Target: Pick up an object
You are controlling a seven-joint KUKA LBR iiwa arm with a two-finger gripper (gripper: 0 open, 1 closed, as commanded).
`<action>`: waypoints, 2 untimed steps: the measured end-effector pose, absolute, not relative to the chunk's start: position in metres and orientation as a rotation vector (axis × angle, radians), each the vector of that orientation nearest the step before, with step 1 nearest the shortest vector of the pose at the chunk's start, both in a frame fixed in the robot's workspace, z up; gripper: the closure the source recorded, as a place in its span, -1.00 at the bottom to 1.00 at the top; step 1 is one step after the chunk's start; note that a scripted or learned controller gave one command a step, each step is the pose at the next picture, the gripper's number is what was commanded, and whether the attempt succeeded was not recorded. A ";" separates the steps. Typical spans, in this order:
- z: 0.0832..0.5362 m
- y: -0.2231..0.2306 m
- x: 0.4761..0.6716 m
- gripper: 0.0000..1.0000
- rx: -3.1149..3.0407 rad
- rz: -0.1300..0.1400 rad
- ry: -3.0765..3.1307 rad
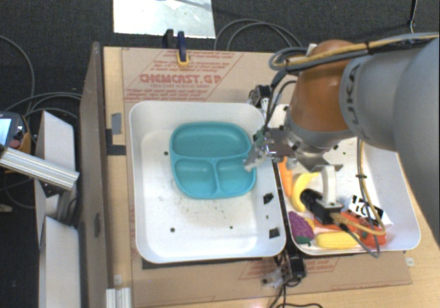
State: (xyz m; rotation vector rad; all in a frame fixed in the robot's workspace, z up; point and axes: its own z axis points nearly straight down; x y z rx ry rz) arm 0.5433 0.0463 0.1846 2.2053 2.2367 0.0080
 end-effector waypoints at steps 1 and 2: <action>0.185 0.007 0.557 -1.00 2.221 0.002 2.218; 0.185 -0.044 0.561 -1.00 2.223 0.001 2.216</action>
